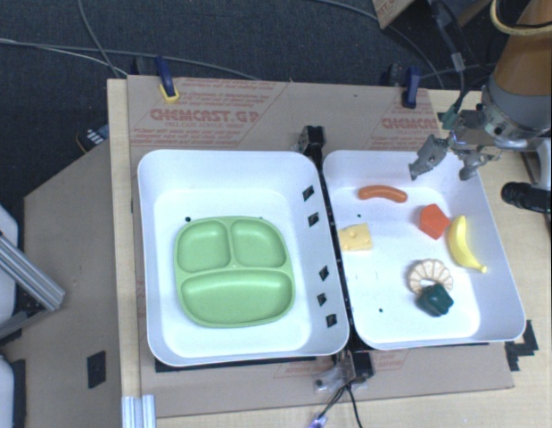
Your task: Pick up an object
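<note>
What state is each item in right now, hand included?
hand: open, above the right bin's far edge, holding nothing
green tray: flat in the left bin, compartments bare
hot dog: lying in the right bin
cheese: lying flat
red block: resting, untouched
banana: lying on its side
green piece: touching the tan shell piece

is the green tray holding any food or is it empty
Empty: all three compartments of the green tray show bare green; the food lies in the right bin.
</note>
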Motion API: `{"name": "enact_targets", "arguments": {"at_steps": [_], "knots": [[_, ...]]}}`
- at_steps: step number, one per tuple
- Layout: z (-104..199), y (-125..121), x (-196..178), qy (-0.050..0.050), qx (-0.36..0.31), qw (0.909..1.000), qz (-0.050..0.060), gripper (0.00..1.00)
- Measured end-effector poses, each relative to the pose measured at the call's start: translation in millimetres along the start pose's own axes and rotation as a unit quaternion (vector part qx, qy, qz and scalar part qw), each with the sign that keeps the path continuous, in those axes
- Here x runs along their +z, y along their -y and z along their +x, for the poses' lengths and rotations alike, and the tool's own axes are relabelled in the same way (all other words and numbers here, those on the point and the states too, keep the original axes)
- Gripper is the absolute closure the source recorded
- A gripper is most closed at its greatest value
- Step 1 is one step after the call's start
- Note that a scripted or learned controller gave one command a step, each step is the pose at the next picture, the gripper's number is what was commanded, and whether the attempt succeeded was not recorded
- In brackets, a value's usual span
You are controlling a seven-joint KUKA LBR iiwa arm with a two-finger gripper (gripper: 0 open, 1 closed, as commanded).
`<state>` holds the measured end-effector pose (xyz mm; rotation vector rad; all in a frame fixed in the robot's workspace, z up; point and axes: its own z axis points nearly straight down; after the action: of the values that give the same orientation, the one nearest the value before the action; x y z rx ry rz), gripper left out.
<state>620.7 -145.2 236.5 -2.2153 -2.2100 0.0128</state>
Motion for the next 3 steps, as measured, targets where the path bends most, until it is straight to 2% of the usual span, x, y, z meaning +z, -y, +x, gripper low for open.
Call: {"name": "enact_targets", "arguments": {"at_steps": [1, 2, 3], "knots": [[0.4, -2.5, -8.0, 0.001, -0.001, 1.0, -0.007, 0.0], [6.9, 3.7, 39.2, 0.0, -0.001, 1.0, -0.004, 0.0], [10.2, 6.6, 102.4, 0.0, -0.001, 1.0, -0.003, 0.0]]}}
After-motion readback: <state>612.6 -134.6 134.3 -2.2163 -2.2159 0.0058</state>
